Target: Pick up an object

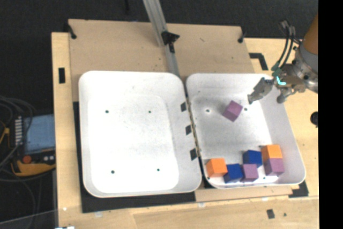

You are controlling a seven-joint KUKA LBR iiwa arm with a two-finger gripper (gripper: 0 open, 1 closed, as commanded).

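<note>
The pincer (270,91) hangs over the upper right rim of the right bin (214,83), at about two o'clock from that bin's middle, with its two fingers spread apart and nothing between them; one finger (257,91) slants down to the left toward the purple cube (232,110), which sits alone on the bin floor just at the pincer's eight o'clock, near it but apart. That cube is turned so its edges run diagonal to the bin walls. It looks like a small foam or painted wood block, matte, so I judge it light, stiff enough to squeeze, and not slippery or fragile; the sensible hold is across two opposite flat faces, which calls for the fingers to be rotated to match its turned stance, otherwise they may meet the corners and nudge it away. At the bin's six o'clock edge lies a cluster of similar blocks: an orange cube (216,167), a blue cube (233,172), a lilac cube (250,171), a second blue cube (252,157), and at five o'clock an orange-topped block (273,152) beside a purple one (275,165), all touching or nearly so, hence harder to grip. Both bins are smooth white plastic with rounded corners; the left bin (88,131) sits on the pale wooden tabletop (128,40).
</note>
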